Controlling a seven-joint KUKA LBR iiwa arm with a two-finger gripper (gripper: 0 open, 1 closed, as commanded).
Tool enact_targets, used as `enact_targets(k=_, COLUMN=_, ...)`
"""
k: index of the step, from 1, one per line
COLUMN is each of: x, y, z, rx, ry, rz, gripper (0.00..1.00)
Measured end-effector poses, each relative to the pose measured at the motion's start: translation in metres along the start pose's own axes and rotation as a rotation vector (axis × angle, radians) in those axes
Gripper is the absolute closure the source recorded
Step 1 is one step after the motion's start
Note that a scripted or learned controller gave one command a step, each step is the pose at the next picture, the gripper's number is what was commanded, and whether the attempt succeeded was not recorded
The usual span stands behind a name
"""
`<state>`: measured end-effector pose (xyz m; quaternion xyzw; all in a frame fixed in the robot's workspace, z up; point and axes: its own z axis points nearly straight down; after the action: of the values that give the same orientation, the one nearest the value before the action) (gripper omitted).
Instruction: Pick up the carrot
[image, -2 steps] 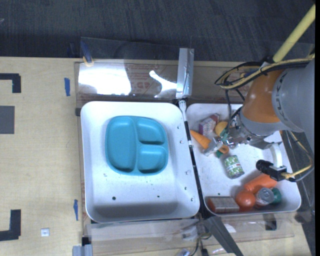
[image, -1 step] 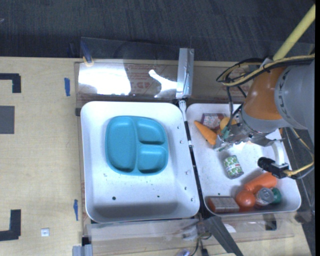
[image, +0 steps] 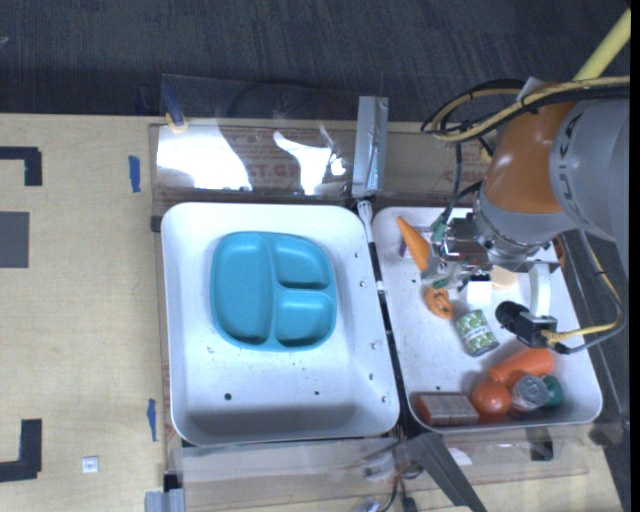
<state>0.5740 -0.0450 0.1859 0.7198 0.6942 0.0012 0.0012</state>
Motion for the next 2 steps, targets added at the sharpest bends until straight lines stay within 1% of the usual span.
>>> enact_targets(k=1, x=0.016, y=0.058, z=-0.028, rx=-0.001, ry=-0.002, rz=-0.176, gripper=1.0)
enact_targets(k=2, x=0.075, y=0.091, z=-0.026, rx=0.0, ry=0.0, rz=-0.298, gripper=1.0)
